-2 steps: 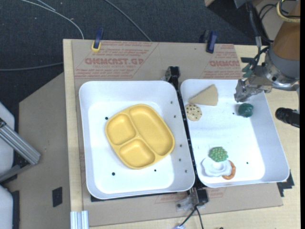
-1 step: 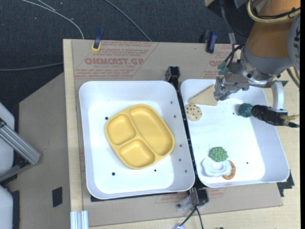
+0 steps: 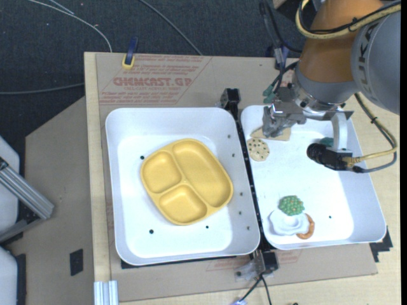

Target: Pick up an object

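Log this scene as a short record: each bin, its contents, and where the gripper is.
left bin: one yellow three-compartment plate, lying flat near the middle
right bin: four things
by the left wall: round speckled cookie
near corner: green broccoli-like piece on top of a white item, with an orange piece against its right side
far left corner: flat tan item, partly hidden under the gripper
gripper: low over the right bin's far left corner
grasp: cannot tell

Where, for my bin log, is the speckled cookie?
In the camera view, the speckled cookie lies in the right bin by its left wall, just below-left of the pincer.
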Robot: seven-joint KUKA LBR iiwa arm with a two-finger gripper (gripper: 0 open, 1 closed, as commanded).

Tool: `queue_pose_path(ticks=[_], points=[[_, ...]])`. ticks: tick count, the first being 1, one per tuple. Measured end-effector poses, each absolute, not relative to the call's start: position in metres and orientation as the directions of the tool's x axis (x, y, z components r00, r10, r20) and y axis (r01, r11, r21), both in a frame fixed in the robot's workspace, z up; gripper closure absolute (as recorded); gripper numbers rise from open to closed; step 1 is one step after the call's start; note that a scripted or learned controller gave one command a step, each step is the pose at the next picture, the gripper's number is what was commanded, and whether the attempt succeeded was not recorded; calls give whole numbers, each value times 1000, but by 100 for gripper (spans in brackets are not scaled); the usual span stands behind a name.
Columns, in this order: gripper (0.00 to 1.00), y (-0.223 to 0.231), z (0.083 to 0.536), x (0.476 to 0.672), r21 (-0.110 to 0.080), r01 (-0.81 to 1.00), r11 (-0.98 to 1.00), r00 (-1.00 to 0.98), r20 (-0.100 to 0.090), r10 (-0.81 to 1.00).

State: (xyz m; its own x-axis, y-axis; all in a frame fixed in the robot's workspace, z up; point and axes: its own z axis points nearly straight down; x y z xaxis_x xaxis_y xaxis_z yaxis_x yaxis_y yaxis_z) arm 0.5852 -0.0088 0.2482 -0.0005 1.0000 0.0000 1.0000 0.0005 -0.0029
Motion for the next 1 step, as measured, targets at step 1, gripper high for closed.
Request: queue_pose_path(ticks=[1], points=[[100, 37, 231, 589, -3, 1000, 1, -1, 0, 1000]])
